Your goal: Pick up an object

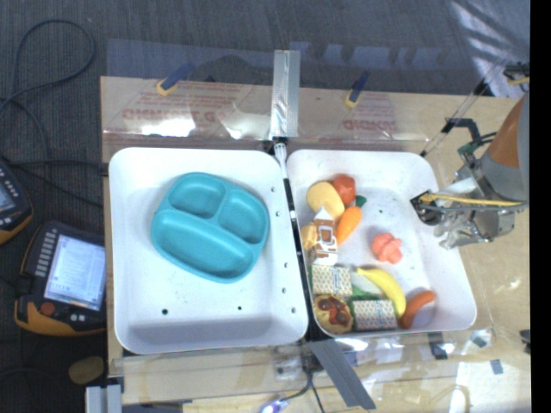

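The right bin (405,175) holds a cluster of toy food. A yellow lemon-like piece (325,198) lies beside a red tomato (345,184), with an orange carrot (349,224) just below them. Further right sits a pink piece (387,248), alone on the bin floor. Along the front lie a banana (385,286), a red-orange sausage (417,306), a cracker (331,279), a small carton (324,235) and a pizza-like piece (333,312). My gripper (462,228) hangs over the bin's right rim, right of the pink piece, with nothing seen held.
The left bin (129,317) carries a blue divided plate (211,224) at its middle. A metal divider (285,93) stands behind the seam between the bins. A handheld pendant (65,274) lies off the bench at left.
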`<state>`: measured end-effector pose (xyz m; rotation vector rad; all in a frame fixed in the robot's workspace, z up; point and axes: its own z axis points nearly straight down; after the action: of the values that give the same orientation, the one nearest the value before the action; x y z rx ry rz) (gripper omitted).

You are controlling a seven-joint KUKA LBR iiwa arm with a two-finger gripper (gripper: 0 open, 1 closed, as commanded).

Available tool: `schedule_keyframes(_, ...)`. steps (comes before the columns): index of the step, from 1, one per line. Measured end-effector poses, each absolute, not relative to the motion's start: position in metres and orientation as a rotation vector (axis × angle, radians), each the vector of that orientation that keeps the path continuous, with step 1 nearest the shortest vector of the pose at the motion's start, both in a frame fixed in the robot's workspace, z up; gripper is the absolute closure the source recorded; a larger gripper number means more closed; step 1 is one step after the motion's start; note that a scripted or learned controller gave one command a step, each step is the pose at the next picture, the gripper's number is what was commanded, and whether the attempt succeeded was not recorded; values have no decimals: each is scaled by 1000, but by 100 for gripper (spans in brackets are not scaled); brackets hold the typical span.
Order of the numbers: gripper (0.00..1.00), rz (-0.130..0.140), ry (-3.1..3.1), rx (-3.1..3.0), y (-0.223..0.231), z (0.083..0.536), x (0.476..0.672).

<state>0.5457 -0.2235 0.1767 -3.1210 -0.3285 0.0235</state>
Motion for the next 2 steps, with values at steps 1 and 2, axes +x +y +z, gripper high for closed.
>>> schedule_keyframes(1,100,9,-867,-3012,-221,95,537)
schedule_keyframes(2,100,12,-649,-3071,-173,174,522)
